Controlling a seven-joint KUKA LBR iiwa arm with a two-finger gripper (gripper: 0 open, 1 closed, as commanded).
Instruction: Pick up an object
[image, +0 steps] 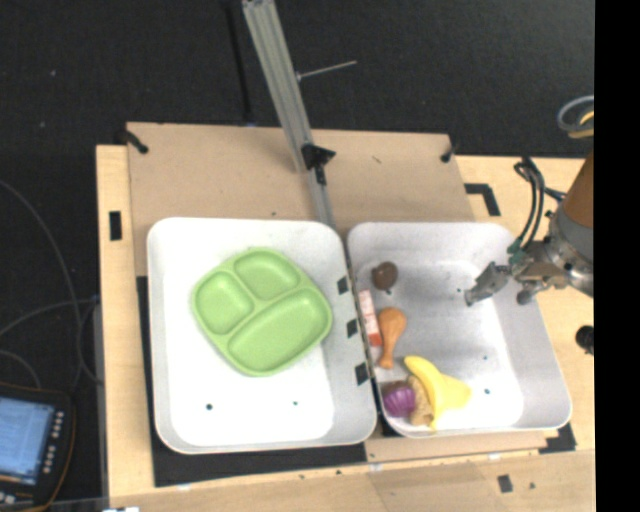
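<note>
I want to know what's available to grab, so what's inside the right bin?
The right bin holds a brown ball, an orange drumstick, a yellow banana and a purple onion. The banana covers part of something beneath it that I can't identify.

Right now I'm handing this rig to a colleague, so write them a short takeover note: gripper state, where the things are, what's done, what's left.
Grey two-finger gripper: above the right shallow white bin, near its right wall, holding nothing; finger state unclear.
Things: brown round lump, orange drumstick-shaped toy, yellow banana and purple round toy lie along the right bin's left side and near corner. Green three-compartment plastic tray sits in the left white bin.
Done: nothing picked.
Left: descend, grasp one object, lift it.
</note>
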